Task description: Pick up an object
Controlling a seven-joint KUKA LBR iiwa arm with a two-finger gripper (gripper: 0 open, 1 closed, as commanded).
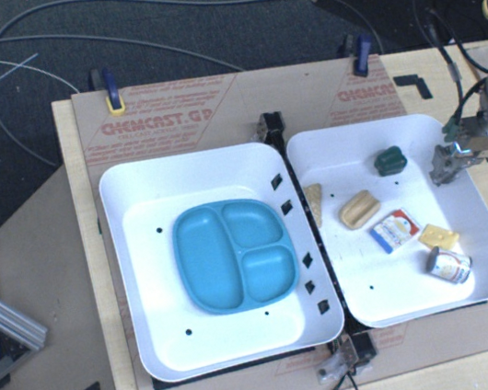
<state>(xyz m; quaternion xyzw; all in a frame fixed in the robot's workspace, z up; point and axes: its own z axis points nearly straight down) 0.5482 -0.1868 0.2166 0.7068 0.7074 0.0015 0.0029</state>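
The desk (164, 110) is a pale board with red printed lettering, and two shallow white bins sit side by side on it. The left bin (133, 200) holds a blue plate (234, 255) with three compartments, lying flat near the bin's middle. The right bin (330, 151) holds the small things that could be picked up. A tan bread roll (359, 209) lies near the bin's middle, with a pale flat scrap (315, 203) just beside the left wall. A dark green lump (390, 160) sits toward the far right part. A small red, white and blue packet (393, 230) lies nearer the front, with a yellow block (438, 236) just to its right and a small silver can (448, 265) on its side in front of that.

The arm comes in from the right, and its pincer (451, 162) hangs over the bin's right rim, apart from all the objects; I cannot tell whether it is released or clenched, and nothing shows between its tips.
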